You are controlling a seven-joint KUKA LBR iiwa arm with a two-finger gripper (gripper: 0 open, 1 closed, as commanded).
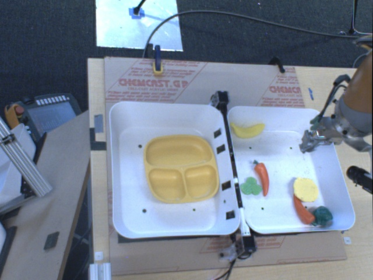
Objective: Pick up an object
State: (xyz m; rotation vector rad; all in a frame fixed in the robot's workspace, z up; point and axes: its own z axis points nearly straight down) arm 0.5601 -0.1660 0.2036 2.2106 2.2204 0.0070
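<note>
Risk here lies mostly in choice and aim: the hand (308,142) hangs at the right of the frame over the right bin (280,124), above bare white floor, with nothing between its fingers; how far they are parted cannot be told from this view. No item sits directly beneath it. The banana (247,130) lies at upper left of that bin, the red chili (262,178) and green leaf (251,186) are touching near the bin's left wall, and the yellow disc (306,189), carrot (303,210) and broccoli (322,216) crowd the lower right corner. A descent on that cluster would likely nudge 1 piece into another or pinch 2 at once, and the broccoli sits close against the bin's rim, where a finger could strike the wall. The banana has the most open room around it. The yellow tray (179,168) occupies the left bin (125,156) on the desk (96,98).
</note>
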